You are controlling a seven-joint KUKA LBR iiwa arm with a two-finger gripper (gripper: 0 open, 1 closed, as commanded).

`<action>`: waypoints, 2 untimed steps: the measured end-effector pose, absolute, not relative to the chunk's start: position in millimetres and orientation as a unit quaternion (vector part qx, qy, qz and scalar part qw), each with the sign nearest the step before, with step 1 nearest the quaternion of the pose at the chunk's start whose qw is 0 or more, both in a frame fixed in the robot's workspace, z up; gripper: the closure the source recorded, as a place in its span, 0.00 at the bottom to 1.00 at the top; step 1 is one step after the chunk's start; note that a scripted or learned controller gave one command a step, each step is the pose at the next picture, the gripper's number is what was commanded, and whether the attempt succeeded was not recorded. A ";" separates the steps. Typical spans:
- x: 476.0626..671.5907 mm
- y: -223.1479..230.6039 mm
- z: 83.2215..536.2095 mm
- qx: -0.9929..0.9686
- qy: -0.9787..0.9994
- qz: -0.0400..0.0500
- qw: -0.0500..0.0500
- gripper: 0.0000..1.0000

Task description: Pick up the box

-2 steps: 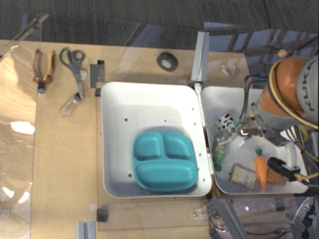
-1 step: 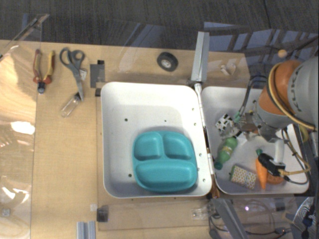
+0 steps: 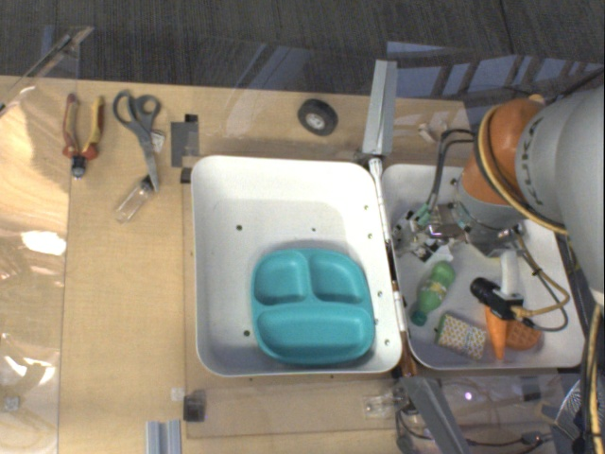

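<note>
gripper (image 3: 427, 233): over the right bin's upper left, finger state hard to tell
box (image 3: 461, 336): patterned, flat in right bin (image 3: 567, 353), near front edge
bearing: box lies toward the front and slightly right of gripper, bottle (image 3: 432, 288) between
axis: box long side runs diagonally

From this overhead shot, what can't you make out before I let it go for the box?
- The tool: small and cluttered with cables in the camera view; its state is unreadable.
- The right bin: its upper part is covered by the arm.
- The box: too small to read its patterned face.
- The orange item: partly hidden by a black part lying over it.
</note>
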State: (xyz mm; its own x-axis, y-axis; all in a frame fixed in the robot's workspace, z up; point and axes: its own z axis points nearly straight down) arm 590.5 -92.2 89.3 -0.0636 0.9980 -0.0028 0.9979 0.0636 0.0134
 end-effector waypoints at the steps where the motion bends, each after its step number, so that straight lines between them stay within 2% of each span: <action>1: 592.9 -92.5 101.6 0.683 0.730 0.006 0.009 1.00; 2: 555.8 -45.9 185.3 0.763 0.646 0.002 0.002 1.00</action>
